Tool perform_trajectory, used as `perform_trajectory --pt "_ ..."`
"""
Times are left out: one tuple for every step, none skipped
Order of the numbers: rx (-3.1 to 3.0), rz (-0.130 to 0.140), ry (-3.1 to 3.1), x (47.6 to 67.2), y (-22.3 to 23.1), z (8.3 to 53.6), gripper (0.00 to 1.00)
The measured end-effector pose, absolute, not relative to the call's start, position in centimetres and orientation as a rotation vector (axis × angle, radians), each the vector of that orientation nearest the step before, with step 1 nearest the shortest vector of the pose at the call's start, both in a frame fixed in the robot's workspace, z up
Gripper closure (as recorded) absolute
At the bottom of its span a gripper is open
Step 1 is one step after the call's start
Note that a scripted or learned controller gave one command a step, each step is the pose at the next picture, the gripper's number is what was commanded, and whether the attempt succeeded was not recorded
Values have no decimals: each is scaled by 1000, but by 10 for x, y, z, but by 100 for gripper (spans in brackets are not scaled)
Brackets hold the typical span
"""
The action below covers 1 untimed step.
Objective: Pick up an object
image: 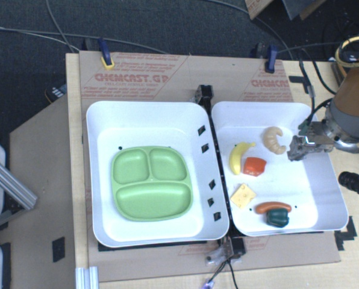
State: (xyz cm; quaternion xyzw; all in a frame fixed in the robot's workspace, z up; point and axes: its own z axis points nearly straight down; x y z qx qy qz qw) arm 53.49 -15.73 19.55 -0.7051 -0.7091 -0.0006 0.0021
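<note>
The right bin (321, 179) holds several toy foods: a tan croissant (274, 139), a yellow banana (238, 156), a red-orange piece (255, 165), a yellow cheese wedge (243, 195), an orange-red sausage (272, 207) and a dark green piece (277, 218). My gripper (300, 147) hangs over the right bin's upper right part, just right of the croissant. Nothing shows between its fingers.
The left bin (101, 161) holds a green divided plate (152, 183). A black divider with clips (208, 161) runs between the bins. Cables and a blue clamp (270, 59) lie at the bench's back edge. A black part (352, 181) sticks in at the right.
</note>
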Motion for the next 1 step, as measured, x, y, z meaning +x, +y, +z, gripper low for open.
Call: perform_trajectory --pt "-2211 -3 -2225 526 -98 198 100"
